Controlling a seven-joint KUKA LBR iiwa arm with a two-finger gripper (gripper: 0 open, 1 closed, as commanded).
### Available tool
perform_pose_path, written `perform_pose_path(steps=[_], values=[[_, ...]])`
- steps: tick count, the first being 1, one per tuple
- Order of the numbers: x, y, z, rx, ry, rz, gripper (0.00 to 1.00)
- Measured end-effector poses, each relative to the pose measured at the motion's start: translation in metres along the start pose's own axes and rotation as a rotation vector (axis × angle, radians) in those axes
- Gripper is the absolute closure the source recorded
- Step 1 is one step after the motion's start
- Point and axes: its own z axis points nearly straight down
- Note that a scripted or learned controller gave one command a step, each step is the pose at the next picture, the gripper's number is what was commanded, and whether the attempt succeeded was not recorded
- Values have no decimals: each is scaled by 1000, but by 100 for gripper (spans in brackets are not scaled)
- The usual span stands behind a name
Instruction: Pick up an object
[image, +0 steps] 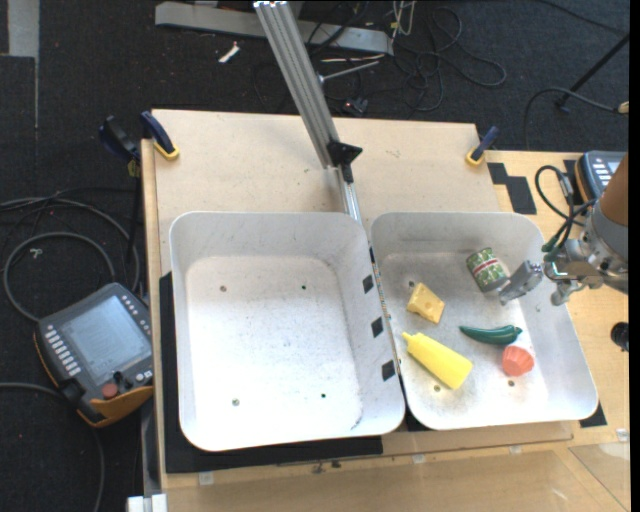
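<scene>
The most likely target looks like the little green-and-white can (486, 268), lying tipped in the far part of the right bin (570, 400), since it's the thing nearest the jaws. The gripper (530, 278) sits just beside it on the can's right, low over the bin near the right wall, and nothing is between its fingers. They look a bit spread, but it's small and blurry enough that I can't tell for sure.

Around the can: a yellow cheese wedge (425, 303) toward the bin's middle, a green pepper (490, 333) just in front of the gripper, a small red piece (516, 361) below that, and a yellow bottle (438, 359) near the divider. The left bin (200, 250) sits alongside on the same surface (250, 160).

What could go wrong: the can is round and on its side, so a slightly off-centre close could just roll it away or squirt it out. The gripper is also close to the bin wall, so a finger could catch the rim. The pepper is near enough to get nudged too.

The can has a patterned label, but I can't read any writing on it.
</scene>
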Motion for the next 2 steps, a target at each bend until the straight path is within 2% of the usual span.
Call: perform_pose_path(steps=[1,2], values=[[0,1,-2,-3,-1,-1,0],[10,5,48,0,0,-2,0]])
